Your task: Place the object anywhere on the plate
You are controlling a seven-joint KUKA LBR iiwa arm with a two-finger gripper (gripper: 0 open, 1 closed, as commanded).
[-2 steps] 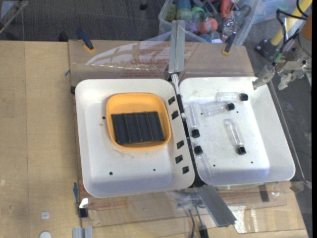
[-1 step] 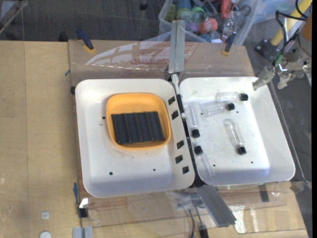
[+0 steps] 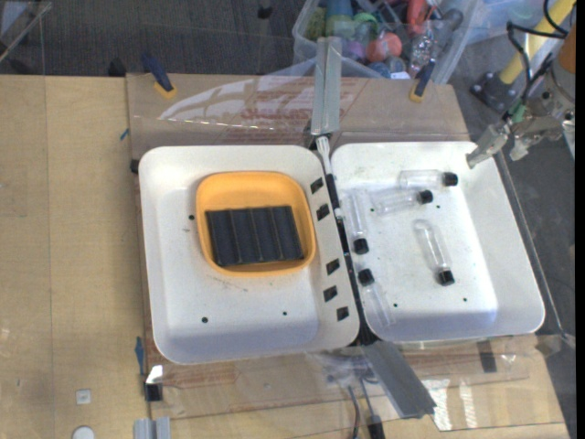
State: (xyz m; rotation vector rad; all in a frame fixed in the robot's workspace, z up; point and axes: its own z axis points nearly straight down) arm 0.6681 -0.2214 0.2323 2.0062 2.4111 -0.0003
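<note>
- One black ridged block (image 3: 254, 236) is what I take as the task's thing. It lies flat on the orange plate (image 3: 251, 181), inside the rim, filling most of the floor and sitting a little toward 6 o'clock.
- The plate rests in the left bin (image 3: 174, 309), slightly toward 12 o'clock of that bin's middle.
- At 3 o'clock of the plate, across the divider, the right bin (image 3: 484, 291) holds about five clear tubes (image 3: 428, 243) with black caps, lying loose and apart from each other.
- The gripper (image 3: 483, 151) hangs over the right bin's 1 o'clock corner, well apart from the plate. I see nothing carried in it, and I cannot tell whether it is spread or pressed together.
- My judgement: with the block on the plate, the placing looks done, and what is left is to get clear.
- To do that well, I would go up first and only then out toward 3 o'clock. That way nothing clips the bin wall or sweeps the tubes.
- If a tube is the intended thing instead, I would take the lone one near the middle. I would come straight down across its length, since the round, slick body may roll.
</note>
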